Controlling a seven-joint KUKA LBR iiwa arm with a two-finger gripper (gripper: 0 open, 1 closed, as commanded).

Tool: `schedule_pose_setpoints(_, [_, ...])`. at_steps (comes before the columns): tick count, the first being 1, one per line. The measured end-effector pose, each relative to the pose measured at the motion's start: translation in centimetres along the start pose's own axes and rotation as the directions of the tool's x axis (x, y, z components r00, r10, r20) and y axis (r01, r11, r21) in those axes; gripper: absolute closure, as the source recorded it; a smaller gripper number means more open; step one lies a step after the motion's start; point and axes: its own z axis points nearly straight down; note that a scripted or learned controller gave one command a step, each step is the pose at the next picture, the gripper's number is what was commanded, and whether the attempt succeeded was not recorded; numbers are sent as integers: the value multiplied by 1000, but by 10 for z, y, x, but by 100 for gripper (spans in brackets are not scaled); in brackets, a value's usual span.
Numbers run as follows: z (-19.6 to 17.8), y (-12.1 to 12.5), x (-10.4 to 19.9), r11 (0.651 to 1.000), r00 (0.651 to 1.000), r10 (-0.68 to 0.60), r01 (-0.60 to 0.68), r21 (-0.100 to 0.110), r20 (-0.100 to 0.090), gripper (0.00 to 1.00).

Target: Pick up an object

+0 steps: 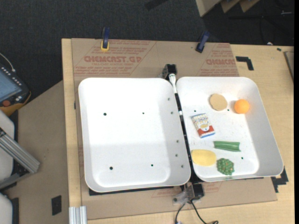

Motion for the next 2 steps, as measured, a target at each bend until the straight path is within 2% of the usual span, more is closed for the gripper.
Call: schedule_pose_setpoints(2, [-22, 2, -1, 1000, 1000, 0, 0, -10, 7, 100])
